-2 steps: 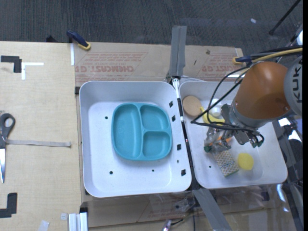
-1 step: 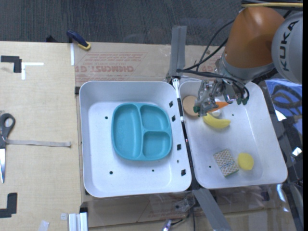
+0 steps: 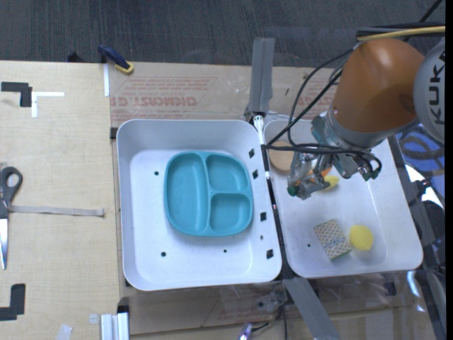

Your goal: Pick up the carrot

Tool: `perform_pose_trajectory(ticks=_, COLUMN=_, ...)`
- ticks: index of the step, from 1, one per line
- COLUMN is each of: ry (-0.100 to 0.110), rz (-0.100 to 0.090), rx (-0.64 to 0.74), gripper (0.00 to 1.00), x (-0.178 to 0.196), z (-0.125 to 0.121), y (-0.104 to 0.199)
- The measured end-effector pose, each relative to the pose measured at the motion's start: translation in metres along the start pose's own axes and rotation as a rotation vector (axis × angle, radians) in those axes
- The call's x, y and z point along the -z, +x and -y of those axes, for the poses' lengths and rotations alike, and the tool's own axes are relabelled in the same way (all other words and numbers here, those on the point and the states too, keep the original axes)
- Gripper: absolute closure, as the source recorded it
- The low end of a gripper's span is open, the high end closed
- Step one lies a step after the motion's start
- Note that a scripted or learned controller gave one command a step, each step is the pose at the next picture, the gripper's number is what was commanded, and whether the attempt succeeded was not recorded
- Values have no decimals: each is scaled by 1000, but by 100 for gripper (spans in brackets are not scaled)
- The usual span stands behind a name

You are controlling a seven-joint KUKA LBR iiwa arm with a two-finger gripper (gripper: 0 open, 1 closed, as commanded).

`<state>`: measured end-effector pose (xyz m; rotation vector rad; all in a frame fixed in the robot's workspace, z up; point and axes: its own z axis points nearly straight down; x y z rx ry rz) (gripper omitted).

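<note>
Your hand (image 3: 306,184) hangs low in the right bin (image 3: 386,257), near its left wall, and an orange sliver with a green end, probably the carrot (image 3: 320,183), sits between its fingers; I judge it grasped, though the wrist shades the contact. Reading left to right: scissors (image 3: 7,190) lie on the worktop (image 3: 56,246), well apart from the job. The left bin (image 3: 134,261) carries a teal divided plate (image 3: 209,193) (likely a later drop spot). In the right bin, a tan round piece (image 3: 280,158) rests just behind the hand, and a patterned block (image 3: 332,239) touches a yellow fruit (image 3: 362,237) nearer the front, clear of any lift.
</note>
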<state>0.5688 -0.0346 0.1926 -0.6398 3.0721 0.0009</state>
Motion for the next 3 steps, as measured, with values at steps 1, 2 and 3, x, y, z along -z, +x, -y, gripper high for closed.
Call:
perform_pose_trajectory(ticks=1, ry=-1, rz=-1, rx=89, gripper=100, x=0, z=-82, y=-2)
perform_pose_trajectory(ticks=2, ry=1, rz=1, rx=459, gripper=100, x=0, z=0, y=83)
perform_pose_trajectory(ticks=3, ry=0, rz=1, rx=178, gripper=100, x=0, z=-16, y=62)
